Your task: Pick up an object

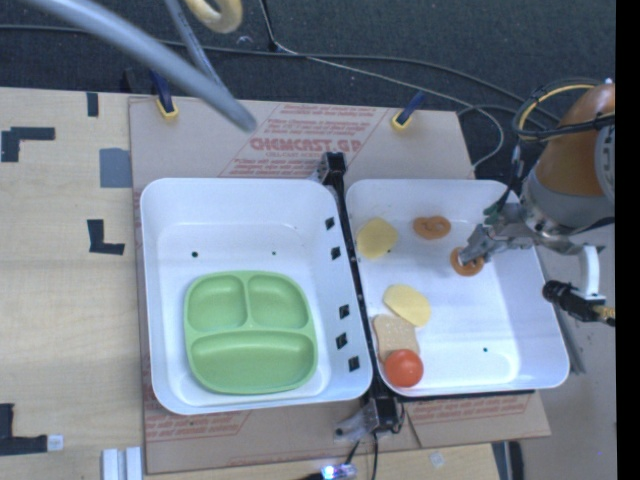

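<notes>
My gripper [473, 255] is low in the right bin [500, 363], near its right side, with the grey arm and its orange band [578, 153] behind it. A small orange piece [465, 263] lies right at the gripper's tip; I cannot tell whether it is gripped or only touched. Left of it lie a brown-orange piece [432, 227] and a pale yellow round piece [377, 237]. Nearer the front are a yellow piece [407, 304], a tan slice [394, 331] and a red tomato [404, 368].
The left bin [165, 218] holds a green divided plate [249, 330]. A black divider [340, 258] runs between the bins. Cables and a grey pole [130, 33] cross the back; a black part of the arm [575, 298] overhangs the right bin's rim.
</notes>
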Controlling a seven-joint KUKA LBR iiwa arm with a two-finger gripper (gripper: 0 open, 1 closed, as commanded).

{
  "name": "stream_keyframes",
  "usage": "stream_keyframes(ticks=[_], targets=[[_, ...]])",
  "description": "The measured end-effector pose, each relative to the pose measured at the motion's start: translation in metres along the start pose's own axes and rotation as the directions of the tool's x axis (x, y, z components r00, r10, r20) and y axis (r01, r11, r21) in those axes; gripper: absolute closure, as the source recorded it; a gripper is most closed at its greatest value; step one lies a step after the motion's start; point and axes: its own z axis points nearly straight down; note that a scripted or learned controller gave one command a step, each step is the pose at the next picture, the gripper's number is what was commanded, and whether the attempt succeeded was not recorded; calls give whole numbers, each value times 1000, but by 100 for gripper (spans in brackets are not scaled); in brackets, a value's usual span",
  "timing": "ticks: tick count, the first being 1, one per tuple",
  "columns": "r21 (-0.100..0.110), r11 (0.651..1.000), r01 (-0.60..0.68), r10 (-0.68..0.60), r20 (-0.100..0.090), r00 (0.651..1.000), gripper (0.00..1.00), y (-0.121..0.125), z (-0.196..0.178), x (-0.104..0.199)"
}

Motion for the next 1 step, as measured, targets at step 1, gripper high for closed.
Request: stream_keyframes(ticks=[1], targets=[[0,1000,1,-1,0,1000,100,9,-48,-5]])
